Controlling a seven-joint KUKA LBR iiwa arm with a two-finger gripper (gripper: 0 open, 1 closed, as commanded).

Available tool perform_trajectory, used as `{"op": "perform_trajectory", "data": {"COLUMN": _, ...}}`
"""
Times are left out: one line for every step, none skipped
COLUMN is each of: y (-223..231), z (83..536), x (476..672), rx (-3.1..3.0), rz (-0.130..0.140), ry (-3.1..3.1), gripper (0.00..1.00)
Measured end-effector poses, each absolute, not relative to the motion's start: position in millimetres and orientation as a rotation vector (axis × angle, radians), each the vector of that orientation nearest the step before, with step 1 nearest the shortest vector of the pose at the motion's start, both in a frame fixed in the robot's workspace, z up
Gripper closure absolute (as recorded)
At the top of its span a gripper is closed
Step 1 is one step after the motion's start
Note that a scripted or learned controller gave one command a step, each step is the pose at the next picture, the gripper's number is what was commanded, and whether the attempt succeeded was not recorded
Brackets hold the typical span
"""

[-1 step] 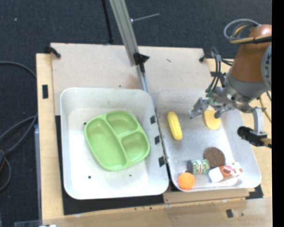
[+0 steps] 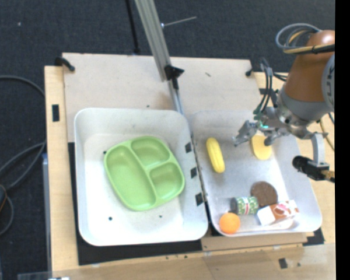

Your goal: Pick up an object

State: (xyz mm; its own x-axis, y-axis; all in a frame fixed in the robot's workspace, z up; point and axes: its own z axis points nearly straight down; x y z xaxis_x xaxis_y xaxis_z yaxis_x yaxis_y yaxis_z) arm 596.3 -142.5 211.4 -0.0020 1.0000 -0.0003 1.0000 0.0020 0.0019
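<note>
An orange ball lies well below the fingers. Their state cannot be told. A yellow lemon-like piece lies just beneath them: judged light, rigid, smooth; it is best gripped across its middle.

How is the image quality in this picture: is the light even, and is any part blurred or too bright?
Camera view: light is soft and even, shadows faint; the white bins look slightly washed out; the green tray and banana are clear, while the gripper is small and somewhat soft.
</note>
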Motion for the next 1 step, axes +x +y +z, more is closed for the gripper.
{"op": "perform_trajectory", "data": {"y": -148.7, "z": 163.7, "x": 603.2, "rx": 2.223, "rz": -0.006, "ry": 2.222, "gripper": 0.0}}
